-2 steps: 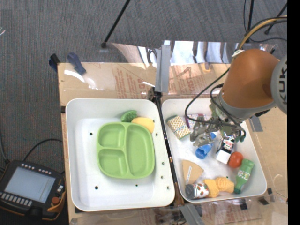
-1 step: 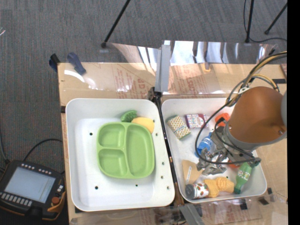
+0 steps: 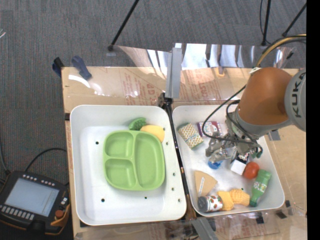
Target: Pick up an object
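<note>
The grey arm with its broad orange band (image 3: 264,100) reaches in from the right and hangs over the right-hand shallow white bin (image 3: 278,184), its metal two-finger gripper (image 3: 223,151) pointing down into the middle of that bin; whether it is open or closed cannot be told from this angle, and nothing can be seen held in it. Just under the gripper lies a small blue object (image 3: 215,164), partly hidden by the metalwork, and just to the right of it sits a small white block (image 3: 238,166) touching a red tomato-like ball (image 3: 251,170). Beside the ball, toward the bin's right wall, lies a green plastic bottle with a white label (image 3: 259,186), tilted on its side. Left of the gripper, near the bin's upper left, rests a patterned green-and-white pouch (image 3: 191,134), with a white packet bearing dark print (image 3: 211,129) just beside it. Along the near edge of the bin are a tan wedge-shaped piece (image 3: 204,182), a small printed can on its side (image 3: 210,203) and a yellow corn-like toy (image 3: 234,199) touching the can. The left-hand white bin (image 3: 87,184) holds a light green plastic divided plate (image 3: 134,160) with three compartments; at its far rim a dark green leafy toy (image 3: 137,123) and a yellow lemon-like piece (image 3: 153,131) lie just beside each other. On the floor at the lower left sits a grey control pendant with a screen (image 3: 32,199).
</note>
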You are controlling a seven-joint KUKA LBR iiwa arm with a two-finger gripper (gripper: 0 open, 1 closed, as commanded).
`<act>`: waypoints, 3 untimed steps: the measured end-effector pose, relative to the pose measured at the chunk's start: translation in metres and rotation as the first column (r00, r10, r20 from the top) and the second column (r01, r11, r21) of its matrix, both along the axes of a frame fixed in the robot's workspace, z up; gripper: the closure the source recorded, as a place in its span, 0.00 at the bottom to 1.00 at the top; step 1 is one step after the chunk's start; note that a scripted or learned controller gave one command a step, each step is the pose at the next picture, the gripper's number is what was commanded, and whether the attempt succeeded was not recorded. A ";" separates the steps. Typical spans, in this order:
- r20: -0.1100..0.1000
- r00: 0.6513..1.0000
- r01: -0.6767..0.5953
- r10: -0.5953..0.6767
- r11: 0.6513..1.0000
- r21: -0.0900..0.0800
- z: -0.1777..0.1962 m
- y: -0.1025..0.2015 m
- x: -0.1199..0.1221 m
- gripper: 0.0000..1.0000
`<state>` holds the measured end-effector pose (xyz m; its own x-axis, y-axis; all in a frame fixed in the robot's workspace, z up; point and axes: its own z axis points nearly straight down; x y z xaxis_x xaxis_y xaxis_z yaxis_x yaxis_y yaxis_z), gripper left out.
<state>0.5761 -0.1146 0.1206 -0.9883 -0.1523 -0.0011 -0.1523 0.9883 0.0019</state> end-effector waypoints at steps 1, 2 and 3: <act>0.013 0.998 -0.066 0.067 0.998 -0.003 0.106 0.041 0.013 1.00; -0.004 0.976 -0.217 0.217 0.976 0.002 0.016 -0.006 0.063 1.00; 0.010 0.940 -0.340 0.340 0.940 -0.004 0.092 0.024 0.070 1.00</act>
